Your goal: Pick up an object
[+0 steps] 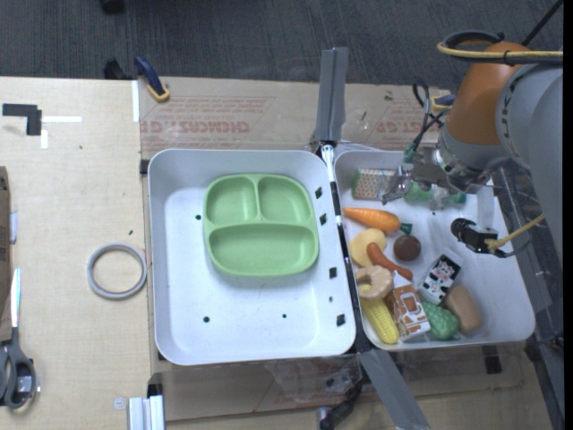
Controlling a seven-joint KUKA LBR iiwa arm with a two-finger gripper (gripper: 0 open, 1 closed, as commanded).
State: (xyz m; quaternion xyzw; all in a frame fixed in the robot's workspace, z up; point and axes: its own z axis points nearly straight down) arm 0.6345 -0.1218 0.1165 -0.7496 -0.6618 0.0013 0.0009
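Hovering over the right bin (pixel 510 325), the gripper (pixel 397 186) hangs above the toy carrot (pixel 372 218); whether it is open or closed I cannot tell. This looks like the approach step. Next comes a straight descent onto the carrot.

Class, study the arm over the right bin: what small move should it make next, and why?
Probably descend toward the carrot. The gripper hangs above the right bin's far end, with no toy between its fingers, and the carrot lies just beside it.
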